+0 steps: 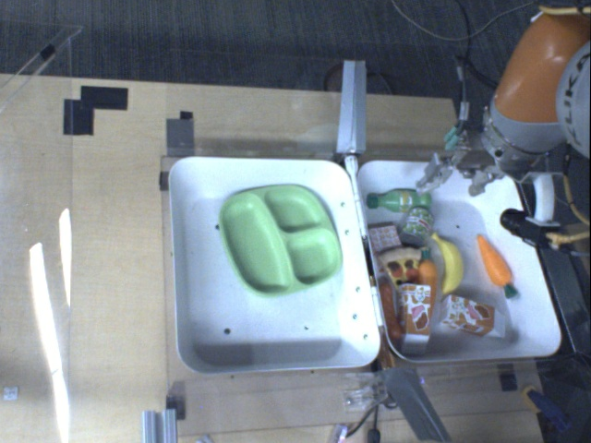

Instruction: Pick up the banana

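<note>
Peeking from behind cartons (415,305), banana (450,264), half hidden, arm (540,67) cropped

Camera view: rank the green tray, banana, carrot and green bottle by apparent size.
1. green tray, clearly largest
2. green bottle and banana, too alike to rank; the banana is partly hidden
3. carrot, smallest

Banana (450,264): yellow, curved, unpeeled, lying flat in the right bin (540,340), left-centre area. Long axis runs roughly top-to-bottom of the view, bulge toward the right. Upper end sits just below the green bottle (399,199); left side touches the orange-and-red packets (416,289); lower end is near the small carton (467,316). Carrot (496,264) lies apart to its right.
</note>
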{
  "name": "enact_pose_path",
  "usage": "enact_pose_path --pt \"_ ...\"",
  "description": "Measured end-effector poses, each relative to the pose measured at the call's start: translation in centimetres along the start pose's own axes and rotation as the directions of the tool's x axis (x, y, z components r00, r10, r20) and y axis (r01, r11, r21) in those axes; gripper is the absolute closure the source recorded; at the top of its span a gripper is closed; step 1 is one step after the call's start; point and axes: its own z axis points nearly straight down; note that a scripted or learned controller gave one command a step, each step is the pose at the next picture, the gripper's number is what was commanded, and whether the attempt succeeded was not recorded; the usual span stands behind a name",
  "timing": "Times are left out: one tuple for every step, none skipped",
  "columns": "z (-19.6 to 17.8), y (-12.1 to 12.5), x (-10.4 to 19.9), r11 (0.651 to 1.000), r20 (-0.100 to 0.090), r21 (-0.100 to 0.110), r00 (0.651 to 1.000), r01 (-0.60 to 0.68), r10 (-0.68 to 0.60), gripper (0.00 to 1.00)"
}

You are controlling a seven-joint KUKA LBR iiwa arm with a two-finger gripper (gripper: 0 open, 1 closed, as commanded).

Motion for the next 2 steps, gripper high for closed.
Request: enact_pose_path --pt "9.6 -5.0 -3.5 1.000 0.009 -0.023 1.000 0.015 -0.015 0.00" --pt "12.7 -8.7 -3.5 0.988 0.003 -0.008 0.988 0.153 -0.153 0.00"
